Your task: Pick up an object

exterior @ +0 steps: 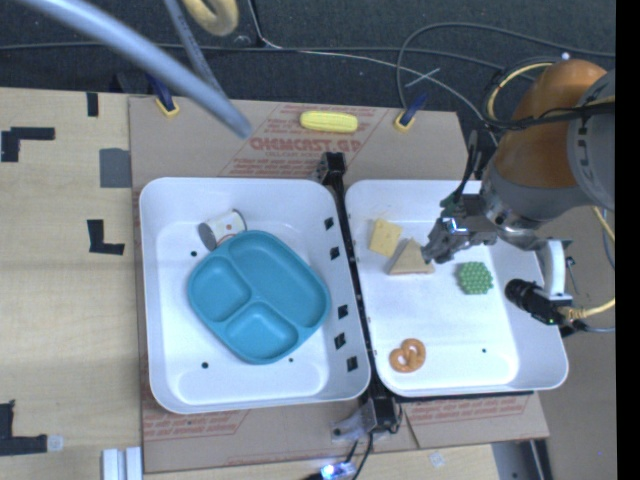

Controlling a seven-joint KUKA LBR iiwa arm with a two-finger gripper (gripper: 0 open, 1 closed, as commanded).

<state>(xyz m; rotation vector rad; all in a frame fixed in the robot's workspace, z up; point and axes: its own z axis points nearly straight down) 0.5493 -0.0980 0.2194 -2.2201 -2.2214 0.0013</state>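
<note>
My gripper hangs low over the right bin, its tip right beside a tan wedge-shaped piece. A yellow cheese block lies just left of the wedge. To the gripper's right sits a green bumpy ball. A brown pretzel rests near the bin's front. Nothing shows between the fingers.
The left bin holds a blue divided plate and a small white cup on its side. A yellow banana-shaped piece lies on the cardboard behind the bins. A black divider runs between the bins.
</note>
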